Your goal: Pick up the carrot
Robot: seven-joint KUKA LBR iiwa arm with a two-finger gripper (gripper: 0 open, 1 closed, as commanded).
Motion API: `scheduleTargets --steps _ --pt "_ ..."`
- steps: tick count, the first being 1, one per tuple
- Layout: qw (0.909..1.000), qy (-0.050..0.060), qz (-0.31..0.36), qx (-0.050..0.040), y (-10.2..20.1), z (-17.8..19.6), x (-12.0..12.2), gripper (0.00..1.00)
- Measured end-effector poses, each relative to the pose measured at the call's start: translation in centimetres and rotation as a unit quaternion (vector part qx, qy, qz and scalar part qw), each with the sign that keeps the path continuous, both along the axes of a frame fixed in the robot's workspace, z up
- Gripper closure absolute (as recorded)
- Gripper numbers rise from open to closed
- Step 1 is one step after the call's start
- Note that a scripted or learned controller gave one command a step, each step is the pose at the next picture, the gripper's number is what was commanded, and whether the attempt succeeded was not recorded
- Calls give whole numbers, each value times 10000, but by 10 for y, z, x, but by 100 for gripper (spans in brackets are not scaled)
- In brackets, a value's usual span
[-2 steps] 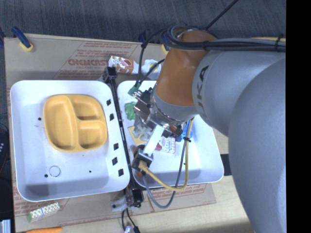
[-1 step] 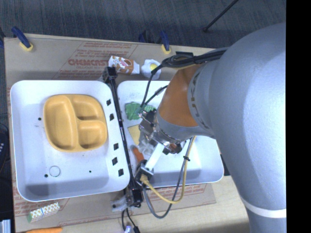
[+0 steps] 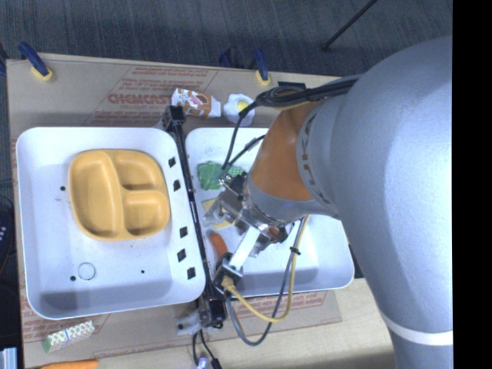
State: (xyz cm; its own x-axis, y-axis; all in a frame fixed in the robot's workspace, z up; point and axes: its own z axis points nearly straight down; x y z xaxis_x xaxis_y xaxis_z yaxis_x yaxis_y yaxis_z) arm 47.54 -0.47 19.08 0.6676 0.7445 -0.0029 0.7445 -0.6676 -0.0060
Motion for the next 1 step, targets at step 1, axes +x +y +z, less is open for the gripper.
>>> scheduleTargets --steps 1 --pt "10000 0 0 0 0 0 0 0"
